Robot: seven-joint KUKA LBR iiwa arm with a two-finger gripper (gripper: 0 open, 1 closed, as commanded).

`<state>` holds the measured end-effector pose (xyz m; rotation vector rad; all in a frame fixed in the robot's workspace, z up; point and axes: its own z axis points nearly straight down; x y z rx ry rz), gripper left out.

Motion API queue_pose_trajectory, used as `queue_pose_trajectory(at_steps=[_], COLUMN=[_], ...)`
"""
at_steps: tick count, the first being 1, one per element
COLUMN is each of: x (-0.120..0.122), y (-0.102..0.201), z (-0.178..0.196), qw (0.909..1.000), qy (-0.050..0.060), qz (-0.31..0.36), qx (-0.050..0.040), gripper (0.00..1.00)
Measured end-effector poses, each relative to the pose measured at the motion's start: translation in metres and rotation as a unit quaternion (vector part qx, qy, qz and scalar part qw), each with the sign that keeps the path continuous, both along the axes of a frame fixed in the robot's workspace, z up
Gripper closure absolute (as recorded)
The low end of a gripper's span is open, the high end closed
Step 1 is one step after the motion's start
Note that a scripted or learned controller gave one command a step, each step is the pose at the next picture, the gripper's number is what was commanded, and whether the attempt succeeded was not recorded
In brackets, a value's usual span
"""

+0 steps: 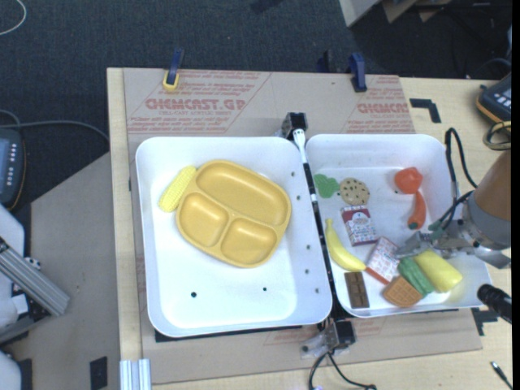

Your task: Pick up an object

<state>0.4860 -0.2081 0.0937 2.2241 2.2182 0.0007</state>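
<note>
Camera view from above shows a bench (122,218) carrying two shallow white bins side by side. Largest is the left bin (162,299), which holds a yellow three-compartment plate (234,212) near its centre, with a toy corn cob (177,188) touching the plate's far-left edge. The right bin (382,149) holds a scatter of small toy foods: a banana (343,250) by its left wall, a red-and-white carton (360,224), a cookie (354,190), a green leaf piece (327,186), an orange scoop (410,184) near the far right corner, and a yellow cylinder (439,270) beside a green vegetable (416,275) and a waffle piece (400,292) along the near edge. The grey arm (496,210) enters over the right wall, and its gripper (435,240) sits low just above the yellow cylinder. Whether it is spread or closed cannot be told, and nothing is visibly held. This looks like the approach step; next it would need to settle around one item and close.
</note>
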Motion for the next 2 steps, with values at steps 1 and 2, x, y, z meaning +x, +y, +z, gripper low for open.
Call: queue_pose_trajectory(at_steps=[1, 2], x=[0.002, 0.003], y=[0.0, 0.0], z=[-0.005, 0.005], qw=[1.0, 1.0], qy=[-0.001, -0.003], qz=[0.002, 0.001], qx=[0.0015, -0.0003], gripper=[0.0, 1.0])
